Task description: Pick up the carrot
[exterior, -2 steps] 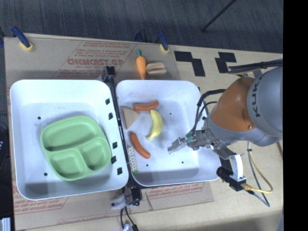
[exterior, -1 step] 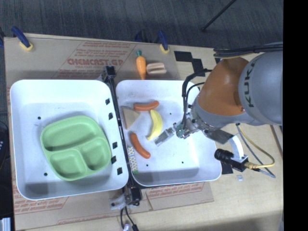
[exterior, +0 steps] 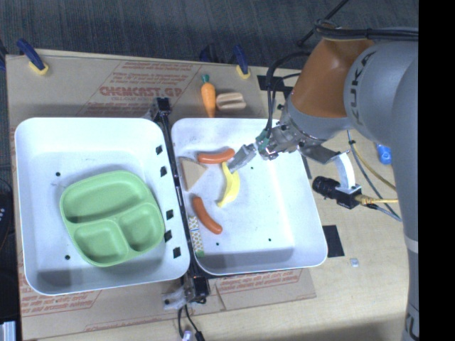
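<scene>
The carrot (exterior: 207,96) is lying on the brown cardboard (exterior: 135,84) behind the two white bins, outside both of them, just past the back edge of the right bin (exterior: 284,219). It is orange with a little green top that is pointing away toward the far side of the table (exterior: 370,290). Just beside it, on its right, a small tan and brown toy food (exterior: 230,102) is sitting on the cardboard too. The big grey arm (exterior: 377,84) with its orange band is reaching in from the right and is hanging over the back part of the right bin. Its claw (exterior: 244,155) is pointing down and to the left, and it is well apart from the carrot. The tip of the claw is sitting right by the end of a sausage (exterior: 215,157) and near the top of a yellow banana (exterior: 229,185). I cannot tell if the claw is released or clenched, because the tip is too small and blurry. A tan wedge of toy food (exterior: 189,172) is lying near the left wall of the right bin, and another sausage (exterior: 207,214) is lying below it. In the left bin (exterior: 43,148), a green tray (exterior: 111,216) with three sections is resting. Blue clamps (exterior: 32,55) are holding the cardboard at the back edge.
</scene>
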Motion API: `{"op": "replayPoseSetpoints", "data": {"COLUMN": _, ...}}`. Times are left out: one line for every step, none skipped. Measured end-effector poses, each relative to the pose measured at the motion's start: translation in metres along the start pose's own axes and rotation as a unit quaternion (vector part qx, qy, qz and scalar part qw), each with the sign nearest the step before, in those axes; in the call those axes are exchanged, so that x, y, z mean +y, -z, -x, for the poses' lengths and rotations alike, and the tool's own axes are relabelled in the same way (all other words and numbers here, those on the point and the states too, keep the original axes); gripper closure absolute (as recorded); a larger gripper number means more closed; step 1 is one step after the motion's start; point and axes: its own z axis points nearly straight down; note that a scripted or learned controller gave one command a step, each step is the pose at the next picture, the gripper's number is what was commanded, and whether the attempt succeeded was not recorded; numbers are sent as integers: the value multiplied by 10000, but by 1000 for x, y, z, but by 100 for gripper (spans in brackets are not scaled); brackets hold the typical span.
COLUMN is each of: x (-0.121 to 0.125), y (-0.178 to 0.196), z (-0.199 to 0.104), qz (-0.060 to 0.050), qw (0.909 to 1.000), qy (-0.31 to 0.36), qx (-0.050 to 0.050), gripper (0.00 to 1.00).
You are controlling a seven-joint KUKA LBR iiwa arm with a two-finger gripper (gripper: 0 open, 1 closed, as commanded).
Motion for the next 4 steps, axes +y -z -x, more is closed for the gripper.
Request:
{"op": "replayPoseSetpoints", "data": {"x": 9, "y": 68, "z": 37, "qz": 5, "qw": 10000, "qy": -20, "qx": -3, "gripper": 0}}
{"op": "replayPoseSetpoints", "data": {"x": -7, "y": -102, "z": -18, "qz": -23, "qw": 9962, "qy": -868, "qx": 19, "gripper": 0}}
{"op": "replayPoseSetpoints", "data": {"x": 16, "y": -104, "z": -28, "qz": 0, "qw": 9998, "qy": -212, "qx": 3, "gripper": 0}}
{"op": "replayPoseSetpoints", "data": {"x": 87, "y": -25, "z": -23, "qz": 9, "qw": 9986, "qy": -538, "qx": 0, "gripper": 0}}
